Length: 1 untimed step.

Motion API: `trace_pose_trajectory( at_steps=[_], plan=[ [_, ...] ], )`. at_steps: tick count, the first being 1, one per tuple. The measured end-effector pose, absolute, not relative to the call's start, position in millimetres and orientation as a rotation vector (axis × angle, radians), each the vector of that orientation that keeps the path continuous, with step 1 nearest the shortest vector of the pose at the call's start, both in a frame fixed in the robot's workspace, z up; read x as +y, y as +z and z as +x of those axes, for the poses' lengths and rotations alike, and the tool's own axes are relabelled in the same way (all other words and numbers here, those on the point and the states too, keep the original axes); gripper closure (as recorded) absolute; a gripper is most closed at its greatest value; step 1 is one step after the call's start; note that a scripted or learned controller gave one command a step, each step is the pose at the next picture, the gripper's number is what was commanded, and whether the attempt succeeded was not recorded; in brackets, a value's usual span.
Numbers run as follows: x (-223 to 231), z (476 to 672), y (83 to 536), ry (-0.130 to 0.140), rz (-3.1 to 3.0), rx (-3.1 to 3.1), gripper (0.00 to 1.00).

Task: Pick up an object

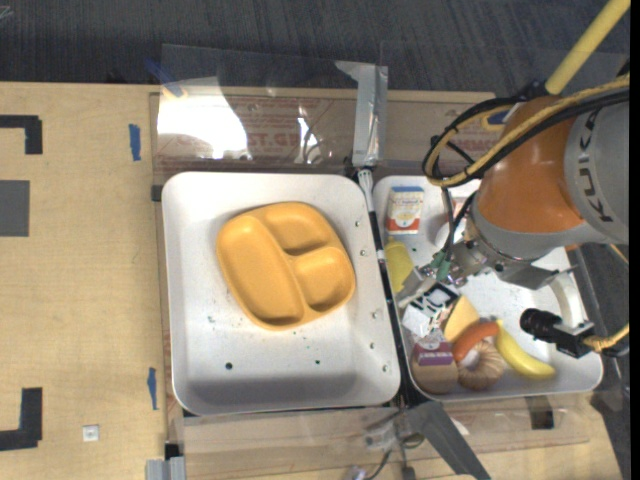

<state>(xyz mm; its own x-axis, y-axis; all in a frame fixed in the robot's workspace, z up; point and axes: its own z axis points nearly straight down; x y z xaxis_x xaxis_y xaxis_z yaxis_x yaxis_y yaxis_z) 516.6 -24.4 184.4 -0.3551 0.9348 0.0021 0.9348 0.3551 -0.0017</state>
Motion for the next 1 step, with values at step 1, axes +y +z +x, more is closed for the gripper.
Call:
trace_pose_trajectory(
  at_steps=[1],
  plan=[
    [-55.2,569.6,184.6,-0.001,-1.821,-2.563,0.0]
  ],
)
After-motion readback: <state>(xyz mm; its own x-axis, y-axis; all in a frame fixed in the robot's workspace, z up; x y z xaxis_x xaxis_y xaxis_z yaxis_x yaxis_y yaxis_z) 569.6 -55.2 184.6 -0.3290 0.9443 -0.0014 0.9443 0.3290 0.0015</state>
